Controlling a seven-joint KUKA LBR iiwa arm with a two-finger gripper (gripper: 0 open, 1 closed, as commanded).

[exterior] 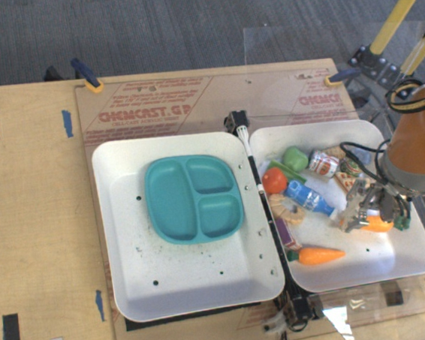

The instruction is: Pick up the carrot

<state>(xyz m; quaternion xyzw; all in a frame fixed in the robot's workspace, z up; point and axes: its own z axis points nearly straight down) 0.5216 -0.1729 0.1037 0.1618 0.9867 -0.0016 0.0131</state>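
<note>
The carrot [321, 254], orange with a green stub at its left end, lies flat near the front edge of the right bin [410, 258]. My gripper [359, 214] is down inside that bin, to the right of the carrot and a little behind it, clearly apart from it. A small orange piece [378, 223] sits right against the gripper's lower right side; I cannot tell whether it is held. The grey arm with its orange band [420, 147] comes in from the right.
Behind the carrot the right bin holds a blue bottle [308, 197], a red tomato [275, 180], a green item [296, 158], a small can [323, 164] and a purple strip [283, 233]. A teal divided plate [194, 197] lies in the left bin [125, 273].
</note>
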